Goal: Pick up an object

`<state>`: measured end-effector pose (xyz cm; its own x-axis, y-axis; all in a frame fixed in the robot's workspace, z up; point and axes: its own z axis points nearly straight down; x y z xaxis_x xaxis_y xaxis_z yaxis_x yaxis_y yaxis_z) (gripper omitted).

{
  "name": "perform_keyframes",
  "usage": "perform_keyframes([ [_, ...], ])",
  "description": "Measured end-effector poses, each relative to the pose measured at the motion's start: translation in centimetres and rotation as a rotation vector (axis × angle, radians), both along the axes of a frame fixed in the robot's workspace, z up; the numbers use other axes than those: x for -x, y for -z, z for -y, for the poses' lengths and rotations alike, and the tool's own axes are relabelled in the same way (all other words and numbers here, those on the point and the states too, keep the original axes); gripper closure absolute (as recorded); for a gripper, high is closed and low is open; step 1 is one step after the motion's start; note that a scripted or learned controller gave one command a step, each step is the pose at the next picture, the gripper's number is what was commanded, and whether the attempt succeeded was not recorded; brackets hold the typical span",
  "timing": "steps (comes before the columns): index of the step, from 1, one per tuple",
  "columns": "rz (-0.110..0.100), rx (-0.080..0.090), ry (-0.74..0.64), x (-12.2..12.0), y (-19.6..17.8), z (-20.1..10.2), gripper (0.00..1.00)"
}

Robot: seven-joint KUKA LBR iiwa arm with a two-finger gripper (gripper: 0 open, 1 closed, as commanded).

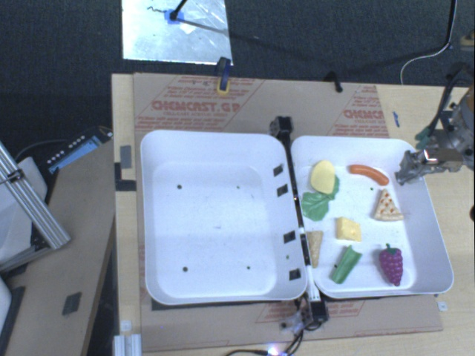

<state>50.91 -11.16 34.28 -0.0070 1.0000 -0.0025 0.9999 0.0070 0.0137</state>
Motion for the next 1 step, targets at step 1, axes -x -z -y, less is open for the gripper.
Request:
perform_keyframes([
  [1,0.004,0.000,-0.003,-9.84,-8.16,-3.30,1.00],
])
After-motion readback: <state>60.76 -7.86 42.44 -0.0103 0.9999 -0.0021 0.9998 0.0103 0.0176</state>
